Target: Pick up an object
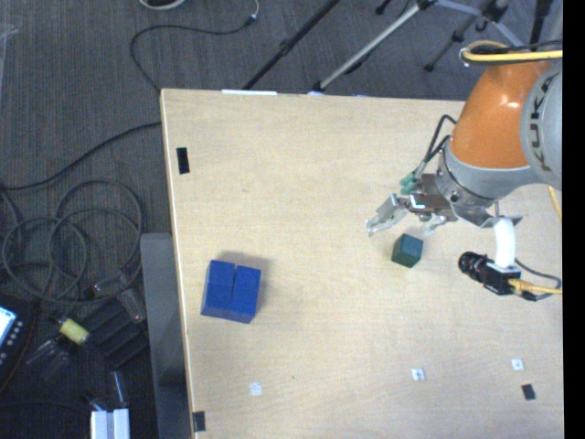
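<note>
The grey arm with the orange band [501, 122] is reaching in from the 3 o'clock side of the pale wooden bench top [320, 337], and its two-finger metal gripper [402, 216] is hanging over the board a bit right of centre. The jaws are looking spread apart, with nothing sitting between them. The small dark green cube [408, 250] is lying on the board just at the gripper's 5 o'clock, close but apart from the fingertips as far as the view shows. A bigger bright blue block [231, 290], looking like two cubes side by side, is sitting well off toward 8 o'clock near the board's left edge. Black cables [73, 236] are trailing over the grey carpet at 9 o'clock.
</note>
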Motion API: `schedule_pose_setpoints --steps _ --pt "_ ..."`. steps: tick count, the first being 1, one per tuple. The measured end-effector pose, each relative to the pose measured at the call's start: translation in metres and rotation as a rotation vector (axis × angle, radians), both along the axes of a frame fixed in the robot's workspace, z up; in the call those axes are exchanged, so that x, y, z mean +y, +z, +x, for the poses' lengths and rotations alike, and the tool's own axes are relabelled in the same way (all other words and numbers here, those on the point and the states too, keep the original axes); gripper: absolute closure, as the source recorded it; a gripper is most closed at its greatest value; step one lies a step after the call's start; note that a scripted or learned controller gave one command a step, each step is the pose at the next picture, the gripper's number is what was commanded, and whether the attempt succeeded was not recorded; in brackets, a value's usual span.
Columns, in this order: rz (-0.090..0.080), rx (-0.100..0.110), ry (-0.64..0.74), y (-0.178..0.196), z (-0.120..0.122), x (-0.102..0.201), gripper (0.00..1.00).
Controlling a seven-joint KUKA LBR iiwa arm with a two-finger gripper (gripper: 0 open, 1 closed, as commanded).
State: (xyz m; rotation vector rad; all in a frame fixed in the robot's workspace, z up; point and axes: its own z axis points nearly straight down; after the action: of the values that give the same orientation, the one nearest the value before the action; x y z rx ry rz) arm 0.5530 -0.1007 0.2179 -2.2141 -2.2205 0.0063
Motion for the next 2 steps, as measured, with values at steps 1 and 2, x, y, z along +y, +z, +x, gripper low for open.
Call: schedule_pose_setpoints --steps 1,2 --pt "0.0 0.001 -0.104 -0.138 -0.012 -0.073 0.0" --pt "0.0 -0.001 -0.085 -0.138 0.035 -0.087 0.0"
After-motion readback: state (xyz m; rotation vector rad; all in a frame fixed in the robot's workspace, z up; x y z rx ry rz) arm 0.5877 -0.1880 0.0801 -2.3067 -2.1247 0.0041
